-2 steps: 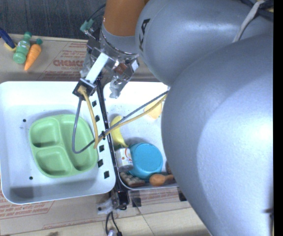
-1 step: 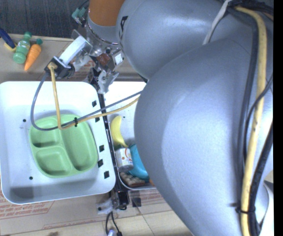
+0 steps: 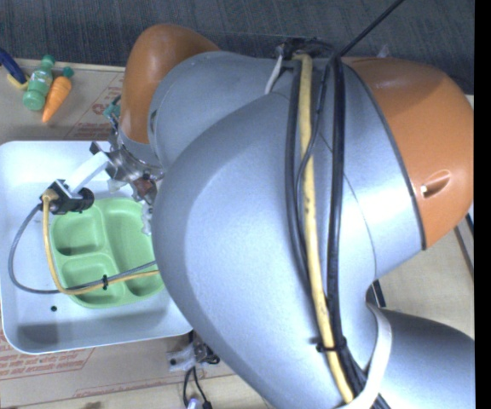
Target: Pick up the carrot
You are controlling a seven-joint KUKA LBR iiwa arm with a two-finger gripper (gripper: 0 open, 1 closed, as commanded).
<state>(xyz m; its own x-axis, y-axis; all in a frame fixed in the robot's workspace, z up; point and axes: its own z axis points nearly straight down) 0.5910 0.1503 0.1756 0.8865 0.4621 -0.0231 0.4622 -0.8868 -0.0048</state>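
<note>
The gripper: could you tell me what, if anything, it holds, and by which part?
It cannot be told: the gripper is hidden by the arm over the green tray. The carrot lies on the bench outside the bin.

Arm (image 3: 314, 228) blocked most of bin (image 3: 7, 228); green tray (image 3: 92, 237) and cables (image 3: 32, 254) crowded floor; left strip stayed free.

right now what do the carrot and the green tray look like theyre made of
Carrot: probably toy plastic or foam, with an even matte orange body and a flat green top. Green tray: likely moulded plastic, one uniform pale green with rounded compartment walls and a soft sheen.
</note>
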